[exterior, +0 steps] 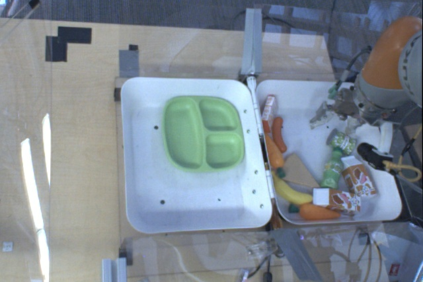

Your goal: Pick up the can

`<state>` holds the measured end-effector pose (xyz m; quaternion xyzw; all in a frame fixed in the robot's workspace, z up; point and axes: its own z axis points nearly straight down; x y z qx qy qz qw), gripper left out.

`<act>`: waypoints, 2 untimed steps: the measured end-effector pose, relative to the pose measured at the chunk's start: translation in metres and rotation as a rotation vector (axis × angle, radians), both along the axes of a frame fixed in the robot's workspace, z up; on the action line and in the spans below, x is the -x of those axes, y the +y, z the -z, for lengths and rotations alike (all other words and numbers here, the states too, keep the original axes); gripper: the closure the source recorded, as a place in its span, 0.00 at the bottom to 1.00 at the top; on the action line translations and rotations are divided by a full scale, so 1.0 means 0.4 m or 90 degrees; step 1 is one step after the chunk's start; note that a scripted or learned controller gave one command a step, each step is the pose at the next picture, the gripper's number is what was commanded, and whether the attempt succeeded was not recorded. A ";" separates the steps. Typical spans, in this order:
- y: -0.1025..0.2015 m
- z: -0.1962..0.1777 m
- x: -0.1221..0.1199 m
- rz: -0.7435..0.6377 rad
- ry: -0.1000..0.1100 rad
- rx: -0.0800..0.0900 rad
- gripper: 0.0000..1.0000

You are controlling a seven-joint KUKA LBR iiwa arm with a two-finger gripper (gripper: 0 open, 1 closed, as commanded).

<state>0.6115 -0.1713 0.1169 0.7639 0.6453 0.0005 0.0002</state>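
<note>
The can [342,140], small with a green and white pattern, lies in the right bin [301,94] near its right side. My gripper [325,113] hangs over the back part of that bin, up and to the left of the can and apart from it. I see nothing held in it. The grey arm with its orange band [390,56] comes in from the right edge.
Around the can lie a green bottle [332,172], a brown and white carton [359,181], a banana [291,191], two carrots [318,211], a bread slice [301,172], a red sausage [279,132] and a small tube [268,105]. The left bin [142,195] holds a green divided plate [202,133].
</note>
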 end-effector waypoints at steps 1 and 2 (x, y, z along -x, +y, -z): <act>-0.059 0.075 0.015 0.028 -0.003 0.000 0.00; -0.054 0.049 0.010 0.026 -0.006 -0.001 1.00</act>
